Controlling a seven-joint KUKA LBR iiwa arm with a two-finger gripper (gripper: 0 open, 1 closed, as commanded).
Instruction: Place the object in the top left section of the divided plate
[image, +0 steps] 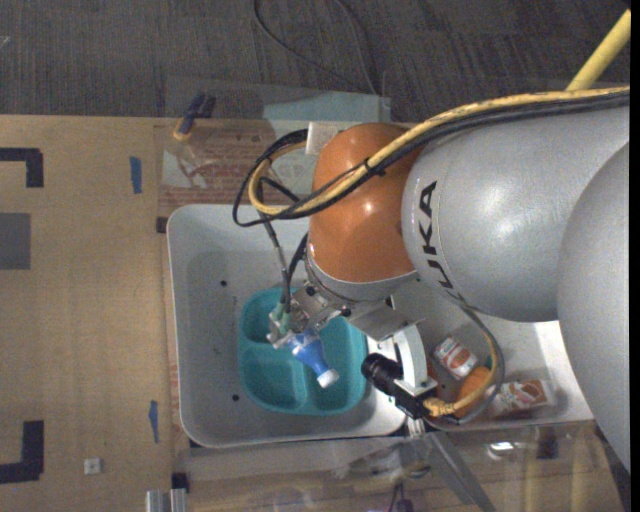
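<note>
A small blue-and-white bottle (312, 357) is gripped by the tool (287, 326) above the teal divided plate (262, 385). Placement is under way; release over the top left section is required next.

A robotics lab or test cell is indicated. A large industrial arm (500, 200), lettered on its grey casing and draped with yellow and black cables (300, 205), is mounted over a white bin (200, 300). Left of the bin, a plywood bench (80, 300) is marked with black corner brackets and strips of blue tape (136, 174), as calibration marks are. Beyond the bin's far edge, grey carpet (150, 45) of an office or lab kind is seen.
</note>
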